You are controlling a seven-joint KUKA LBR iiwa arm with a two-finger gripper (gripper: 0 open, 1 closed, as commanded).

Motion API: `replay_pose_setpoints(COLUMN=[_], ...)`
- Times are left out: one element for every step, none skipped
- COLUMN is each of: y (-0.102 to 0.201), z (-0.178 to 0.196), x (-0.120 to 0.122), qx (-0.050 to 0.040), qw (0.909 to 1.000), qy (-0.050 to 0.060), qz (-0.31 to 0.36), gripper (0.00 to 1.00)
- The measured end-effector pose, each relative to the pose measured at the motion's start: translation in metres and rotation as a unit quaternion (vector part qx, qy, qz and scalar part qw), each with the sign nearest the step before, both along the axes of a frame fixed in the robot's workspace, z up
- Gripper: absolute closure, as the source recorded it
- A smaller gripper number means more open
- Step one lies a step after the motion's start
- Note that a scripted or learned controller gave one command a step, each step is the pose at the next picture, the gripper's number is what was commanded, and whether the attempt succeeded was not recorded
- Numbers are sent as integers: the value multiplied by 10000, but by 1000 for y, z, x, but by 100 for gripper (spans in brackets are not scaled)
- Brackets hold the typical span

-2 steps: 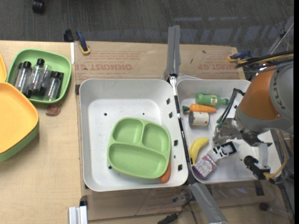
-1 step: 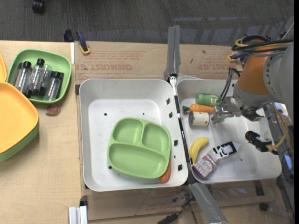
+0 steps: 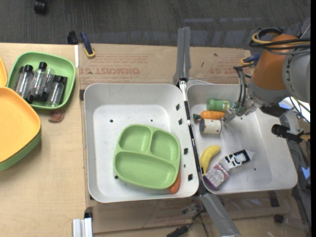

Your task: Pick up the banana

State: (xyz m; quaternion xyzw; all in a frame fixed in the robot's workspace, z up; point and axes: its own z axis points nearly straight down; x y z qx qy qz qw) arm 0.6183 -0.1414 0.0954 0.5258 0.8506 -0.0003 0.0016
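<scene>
The banana [image 3: 209, 156] lies on the floor of the right bin [image 3: 266, 181], toward that bin's left wall and a little nearer than its middle, curved and flat on its side. Nothing is gripping it; it rests free, so the pick has not yet happened.

Just near and right of it sits a purple-topped packet [image 3: 216, 177], close enough that it looks to be touching or almost touching the banana's near end. To the right of that lies a black-and-white wrapper [image 3: 238, 158], a short way off from the fruit. Farther back in the same bin are a small white cylinder [image 3: 211, 126], an orange carrot [image 3: 212, 115] just beyond it, and a green item [image 3: 217, 104] at the far wall.

The gripper [image 3: 236, 110] is down in the far part of the right bin, by the right end of the carrot and well apart from the banana. Its tip is too small and cluttered here to tell its state. No object is visibly lifted.

The left bin [image 3: 98, 132] holds a green divided plate [image 3: 147, 156] with a bit of orange [image 3: 175, 185] peeking out at its near right edge.

As I judge it, the task is at its start: the arm has to travel nearward and left to get over the banana, descend, close and lift. The crowding packet could get in the way.
</scene>
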Motion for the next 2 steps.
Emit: replay_pose_setpoints(y=[0, 18], z=[0, -3], x=[0, -9], qx=[0, 7], qw=[10000, 9945], qy=[2, 11], qz=[3, 1050], gripper=[0, 0])
